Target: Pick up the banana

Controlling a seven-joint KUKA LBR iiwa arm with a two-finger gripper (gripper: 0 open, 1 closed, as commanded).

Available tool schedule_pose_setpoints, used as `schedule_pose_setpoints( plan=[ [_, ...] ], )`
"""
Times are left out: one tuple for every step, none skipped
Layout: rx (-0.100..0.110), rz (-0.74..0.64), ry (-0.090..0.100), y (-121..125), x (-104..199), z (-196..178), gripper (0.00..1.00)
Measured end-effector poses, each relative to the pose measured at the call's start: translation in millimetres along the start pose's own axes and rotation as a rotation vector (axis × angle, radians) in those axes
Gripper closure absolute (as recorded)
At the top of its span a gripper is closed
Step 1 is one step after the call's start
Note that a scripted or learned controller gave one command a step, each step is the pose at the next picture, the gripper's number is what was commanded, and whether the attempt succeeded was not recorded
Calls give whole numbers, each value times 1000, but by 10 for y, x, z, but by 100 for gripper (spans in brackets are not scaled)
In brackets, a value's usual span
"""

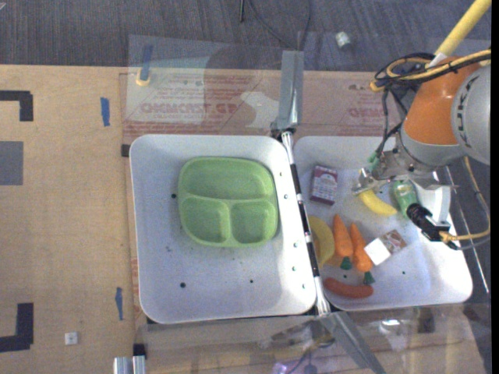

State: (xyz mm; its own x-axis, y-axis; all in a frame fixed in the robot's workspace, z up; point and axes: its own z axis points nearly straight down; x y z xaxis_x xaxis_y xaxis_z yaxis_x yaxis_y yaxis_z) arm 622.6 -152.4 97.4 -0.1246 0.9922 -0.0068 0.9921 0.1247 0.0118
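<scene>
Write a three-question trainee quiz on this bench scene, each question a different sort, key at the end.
1. True or false: the green divided plate lies in the same bin as the banana.
2. Which lies nearest the gripper? A) banana B) red chili C) green divided plate
3. Fill in: the two carrots lie in the ___ bin.

Key: 1 false; 2 A; 3 right

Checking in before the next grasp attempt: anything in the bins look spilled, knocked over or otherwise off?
Nothing stands out as spilled or damaged. The green divided plate lies flat in the left bin. In the right bin the banana, two carrots and other toy food lie loosely jumbled, with the gripper just above the banana.
</scene>
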Motion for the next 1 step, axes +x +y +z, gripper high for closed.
schedule_pose_setpoints(
  plan=[
    [14, 181, 5, 45, 449, -832, 100]
  ],
)
